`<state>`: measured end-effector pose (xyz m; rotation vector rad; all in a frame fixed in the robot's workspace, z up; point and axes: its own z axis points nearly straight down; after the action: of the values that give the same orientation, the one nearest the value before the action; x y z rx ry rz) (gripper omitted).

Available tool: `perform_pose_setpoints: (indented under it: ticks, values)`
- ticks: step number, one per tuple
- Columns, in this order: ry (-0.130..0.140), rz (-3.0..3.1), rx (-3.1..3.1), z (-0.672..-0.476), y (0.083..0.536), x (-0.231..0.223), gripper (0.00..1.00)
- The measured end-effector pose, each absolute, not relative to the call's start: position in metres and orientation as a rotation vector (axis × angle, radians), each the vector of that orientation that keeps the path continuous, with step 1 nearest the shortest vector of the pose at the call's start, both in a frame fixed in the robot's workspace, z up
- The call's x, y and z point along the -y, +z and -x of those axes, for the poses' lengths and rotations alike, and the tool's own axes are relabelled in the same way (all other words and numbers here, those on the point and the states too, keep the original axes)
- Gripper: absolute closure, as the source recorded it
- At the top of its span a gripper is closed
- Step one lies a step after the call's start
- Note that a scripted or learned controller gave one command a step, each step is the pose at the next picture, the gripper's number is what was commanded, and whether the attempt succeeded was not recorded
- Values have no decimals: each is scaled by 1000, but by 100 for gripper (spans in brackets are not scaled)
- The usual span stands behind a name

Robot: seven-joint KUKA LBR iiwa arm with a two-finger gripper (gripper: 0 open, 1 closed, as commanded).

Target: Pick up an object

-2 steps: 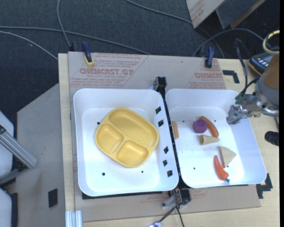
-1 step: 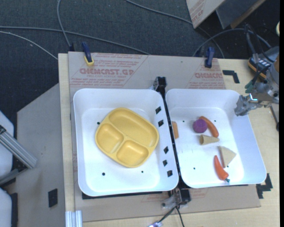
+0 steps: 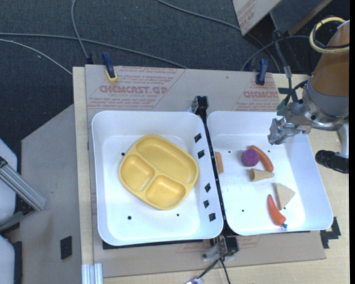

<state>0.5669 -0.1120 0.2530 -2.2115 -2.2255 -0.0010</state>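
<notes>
Nearest, in the right-hand shallow white bin (image 3: 310, 166): one orange carrot-shaped toy with a green tip (image 3: 275, 209), lying almost against a pale tan wedge-shaped block (image 3: 284, 194).
- Risk, as a judgement: a descent on either could catch both, or nudge one into the other.

Next back: one tan cone-shaped piece (image 3: 260, 175), just beside a round purple ball (image 3: 250, 157) and an orange-red sausage-shaped toy (image 3: 262, 158); ball and sausage look to be touching.
- Risk: the ball is likely to roll off a closing grip, and the cluster is tight enough that a pinch may slide between pieces and lift nothing.

Apart, near the divider: one small orange-brown stick (image 3: 219, 162).
- Risk: it sits close to the bin wall, leaving little room on that side.

Farther: the two-finger gripper (image 3: 280, 132), poised over the bin's far right corner, clear of every toy. How far open it is cannot be told, and no object is seen in it.
- Risk: a straight drop from here would likely meet bare bin floor or rim.

Left-hand shallow white bin (image 3: 105, 166): one yellow three-compartment plastic tray (image 3: 159, 172), tilted on the diagonal.

Surface: both bins rest on a brown board with red lettering (image 3: 133, 89), held at its far edge by two blue clamps (image 3: 109, 66).

Room: dark carpet (image 3: 39, 83) crossed by grey cables (image 3: 77, 28); a cardboard box (image 3: 252, 11) at the far edge.
</notes>
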Motion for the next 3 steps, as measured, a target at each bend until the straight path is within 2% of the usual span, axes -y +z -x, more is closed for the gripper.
perform_pose_setpoints:
  ticks: [1, 3]
  values:
    - [-1, 2211, 2226, -574, 243, 54, 100]
    - [-2, 2216, 2227, -603, 232, -33, 100]
